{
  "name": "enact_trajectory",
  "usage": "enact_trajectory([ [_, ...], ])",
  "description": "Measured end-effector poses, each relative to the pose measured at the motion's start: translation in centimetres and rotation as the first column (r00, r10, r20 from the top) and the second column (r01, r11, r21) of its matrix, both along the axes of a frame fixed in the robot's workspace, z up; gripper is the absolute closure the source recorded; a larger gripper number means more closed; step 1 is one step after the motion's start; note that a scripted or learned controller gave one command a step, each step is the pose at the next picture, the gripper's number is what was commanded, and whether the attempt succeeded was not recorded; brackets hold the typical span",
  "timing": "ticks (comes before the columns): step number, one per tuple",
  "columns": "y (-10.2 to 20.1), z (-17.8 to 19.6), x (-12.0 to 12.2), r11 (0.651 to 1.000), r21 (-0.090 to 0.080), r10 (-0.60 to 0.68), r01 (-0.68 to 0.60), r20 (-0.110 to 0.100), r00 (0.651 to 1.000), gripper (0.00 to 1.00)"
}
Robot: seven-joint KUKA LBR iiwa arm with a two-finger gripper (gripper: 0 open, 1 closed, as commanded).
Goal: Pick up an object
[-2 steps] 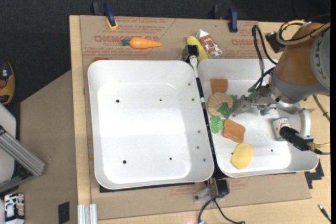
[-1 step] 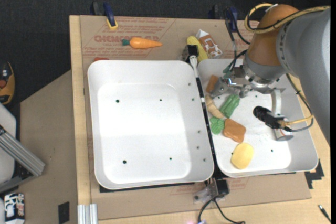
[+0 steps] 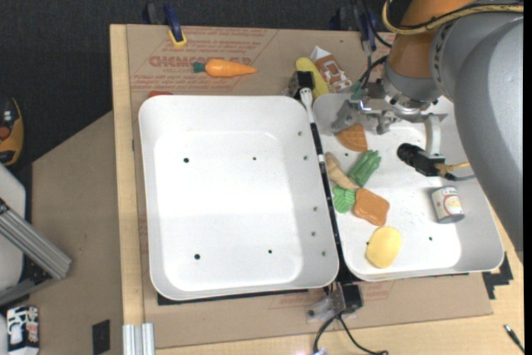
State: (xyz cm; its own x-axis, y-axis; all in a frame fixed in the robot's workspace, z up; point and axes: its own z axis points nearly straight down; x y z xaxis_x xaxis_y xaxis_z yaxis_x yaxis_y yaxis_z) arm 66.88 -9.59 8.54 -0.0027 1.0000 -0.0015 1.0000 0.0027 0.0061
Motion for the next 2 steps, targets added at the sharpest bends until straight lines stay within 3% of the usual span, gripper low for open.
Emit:
enact_trajectory([
  [1,0.0,1.1,-0.1,1.0,-0.001,0.0,0.0,-0.001,1.0,1.0],
  [2,7.2,10.6,-6.6,1.0,0.006,0.004,-0.004,-0.003,1.0,1.0],
])
